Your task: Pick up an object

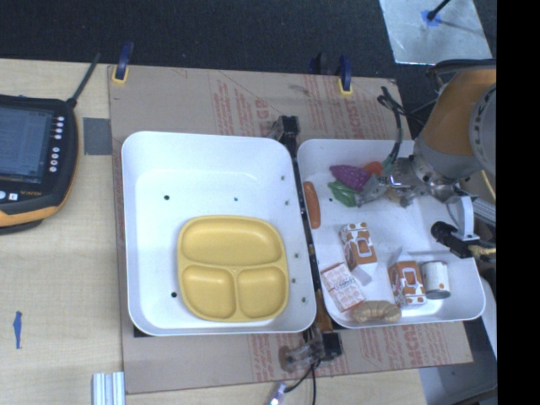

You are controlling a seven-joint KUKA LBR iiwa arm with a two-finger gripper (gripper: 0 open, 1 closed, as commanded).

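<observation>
Two white bins sit side by side on the bench. The left bin [152, 154] holds a yellow divided plate [233, 267]. The right bin [460, 309] holds a hot dog [312, 204] along its left wall, a purple toy [349, 175] with a green toy [343, 193] just below it, three small printed cartons [359, 245] [342, 285] [407, 281], a small can [435, 279] and a bread roll [375, 312]. The pincer [377, 186] hangs low over the bin's upper part, its tips at the purple and green toys; I cannot tell whether it is spread or pressed together, or whether it pinches anything.
</observation>
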